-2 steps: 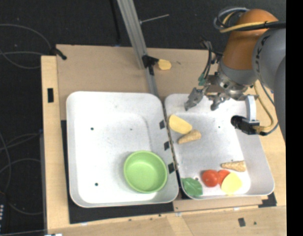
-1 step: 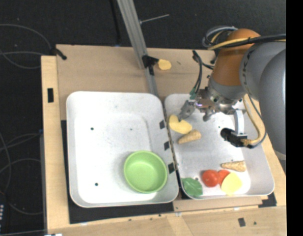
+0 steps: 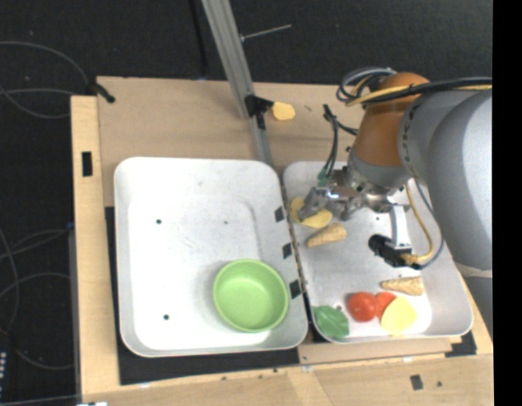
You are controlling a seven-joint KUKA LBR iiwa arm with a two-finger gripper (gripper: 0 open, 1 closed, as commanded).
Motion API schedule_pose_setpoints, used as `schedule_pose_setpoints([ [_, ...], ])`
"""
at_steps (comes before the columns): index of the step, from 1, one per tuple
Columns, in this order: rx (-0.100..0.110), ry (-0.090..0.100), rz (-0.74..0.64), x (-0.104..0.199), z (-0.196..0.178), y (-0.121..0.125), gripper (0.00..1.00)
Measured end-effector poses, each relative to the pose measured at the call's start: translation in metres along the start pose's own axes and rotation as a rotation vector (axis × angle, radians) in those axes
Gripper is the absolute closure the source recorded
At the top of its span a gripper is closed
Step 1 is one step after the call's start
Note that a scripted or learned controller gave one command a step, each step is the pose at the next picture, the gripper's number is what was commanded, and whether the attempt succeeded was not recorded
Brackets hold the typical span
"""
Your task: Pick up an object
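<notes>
Arm reaching into the right bin (image 3: pixel 438 311), pincer (image 3: pixel 321 203) sitting low at that bin's upper-left corner, right over a small yellow piece (image 3: pixel 316 219).

Can't tell whether the pincer is released or clenched, since the fingers are blurring into the clutter there; nothing is visibly sitting between them. A tan wedge-shaped piece (image 3: pixel 326 236) is lying just below the yellow one, near the divider between the bins. Along the right bin's front edge: green leaf-like item (image 3: pixel 332 320), red tomato-like item (image 3: pixel 363 305), yellow round item (image 3: pixel 399 315), with a tan cone-like piece (image 3: pixel 403 286) just above them. Left bin (image 3: pixel 159 193) is holding a green bowl (image 3: pixel 250 295) at its lower right. A small yellow object (image 3: pixel 283 111) is resting on the desk (image 3: pixel 159 117) behind the bins, beside the metal post (image 3: pixel 231 49).
</notes>
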State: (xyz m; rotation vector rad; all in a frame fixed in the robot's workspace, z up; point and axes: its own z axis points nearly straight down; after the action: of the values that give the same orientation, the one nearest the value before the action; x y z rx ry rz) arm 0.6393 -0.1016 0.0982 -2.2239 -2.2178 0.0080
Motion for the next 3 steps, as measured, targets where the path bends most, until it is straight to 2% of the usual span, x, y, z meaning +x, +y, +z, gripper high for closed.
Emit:
schedule_pose_setpoints([
  [1, -0.007, 0.002, 0.004, 0.0, -0.014, 0.002, 1.0],
  [3, -0.012, 0.003, -0.005, 0.001, -0.113, 0.006, 1.0],
])
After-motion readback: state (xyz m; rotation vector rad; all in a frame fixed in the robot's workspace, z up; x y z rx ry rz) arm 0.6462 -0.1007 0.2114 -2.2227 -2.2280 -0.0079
